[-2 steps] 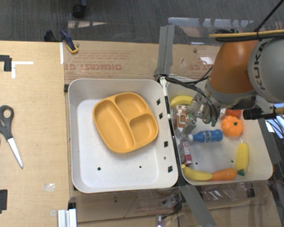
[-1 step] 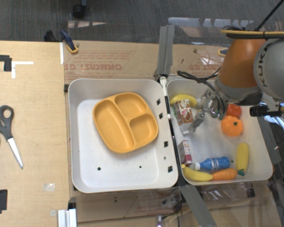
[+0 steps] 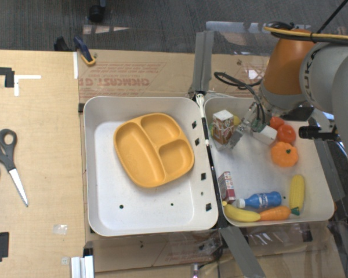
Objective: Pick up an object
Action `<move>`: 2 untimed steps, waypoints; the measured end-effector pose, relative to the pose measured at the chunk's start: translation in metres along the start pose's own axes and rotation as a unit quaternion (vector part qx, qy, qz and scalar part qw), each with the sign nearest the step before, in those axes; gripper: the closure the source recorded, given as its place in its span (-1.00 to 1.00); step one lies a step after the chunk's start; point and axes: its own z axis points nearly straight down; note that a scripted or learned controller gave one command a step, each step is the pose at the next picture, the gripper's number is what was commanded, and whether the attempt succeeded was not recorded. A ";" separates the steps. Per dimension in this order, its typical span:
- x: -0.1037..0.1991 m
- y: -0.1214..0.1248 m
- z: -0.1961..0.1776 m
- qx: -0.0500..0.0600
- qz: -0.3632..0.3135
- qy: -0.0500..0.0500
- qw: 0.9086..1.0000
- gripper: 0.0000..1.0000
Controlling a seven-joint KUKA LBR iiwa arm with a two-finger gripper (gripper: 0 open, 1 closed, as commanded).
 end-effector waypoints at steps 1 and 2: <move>0.072 -0.079 0.006 -0.006 0.000 -0.006 1.000 -1.00; -0.021 -0.050 -0.103 -0.007 0.051 -0.008 0.999 -1.00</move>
